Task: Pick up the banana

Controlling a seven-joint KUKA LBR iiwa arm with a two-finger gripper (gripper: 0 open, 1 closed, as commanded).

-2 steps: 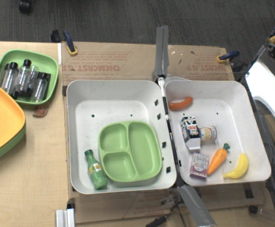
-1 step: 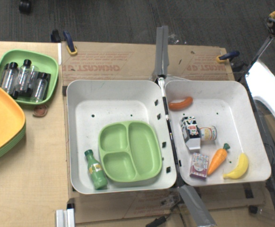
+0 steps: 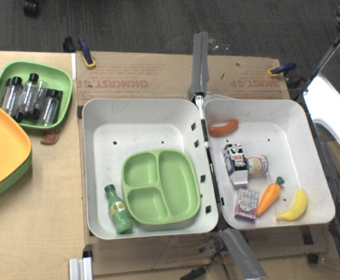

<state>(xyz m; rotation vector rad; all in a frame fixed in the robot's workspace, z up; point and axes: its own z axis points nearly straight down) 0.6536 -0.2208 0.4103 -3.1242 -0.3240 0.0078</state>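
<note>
Nearest the camera, the banana [image 3: 292, 206] lay in the front right corner of the right bin [image 3: 308, 123], flat on the bin floor, curved, with its far tip pointing toward the right wall. Nothing touched it from above and nothing gripped it, so the pick was judged not yet begun: approach, grasp and lift all remained. Just to its left lay the carrot [image 3: 268, 197], slanted, green top away from the camera; the two looked close but apart, though the gap at their near ends was too small to call with confidence. A descent on the banana's right half would likely keep clear of the carrot, but the bin wall there leaves little room. Further left sat a purple packet [image 3: 246, 205], beside the carrot. Behind these, mid-bin, a small black-and-white carton [image 3: 236, 163] lay against a can [image 3: 257, 164] on its side. A sausage [image 3: 223, 127] rested near the back left of the same bin, well apart from the banana. The left bin [image 3: 94, 156] held a green divided tray [image 3: 160, 186] and, touching its front left edge, a green bottle [image 3: 118, 210] lying down. On the worktop [image 3: 35, 226] to the far left stood a green dish of vials [image 3: 33, 95] and a stack of orange plates [image 3: 3, 156].
</note>
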